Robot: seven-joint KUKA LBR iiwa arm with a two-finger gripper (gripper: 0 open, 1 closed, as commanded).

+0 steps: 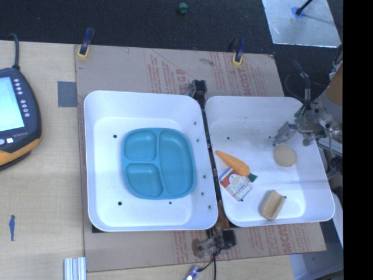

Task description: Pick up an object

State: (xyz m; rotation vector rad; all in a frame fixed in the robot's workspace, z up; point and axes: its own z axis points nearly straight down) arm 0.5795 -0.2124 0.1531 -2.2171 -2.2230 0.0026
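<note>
Two white bins sat side by side on the tabletop (52, 214), over a cardboard sheet (175, 69) held by two clamps.

Left bin (99, 112): a blue divided plate (158, 163), lying flat near the middle.

Right bin (245, 112): an orange carrot (232, 162) lay at a slant near the inner wall. A small printed packet (235, 186) lay just below it, touching or nearly so. A tan block (271, 205) was near the front rim. A round beige disc (285, 156) lay toward the right side.

The claw (287, 134) reached in from the right, low over the right bin, just above and left of the disc. Its fingers (282, 135) looked spread apart, with nothing between them. The disc was nearest; the carrot and packet were well apart from it.

A handheld pendant (14, 118) rested at the tabletop's left edge.
</note>
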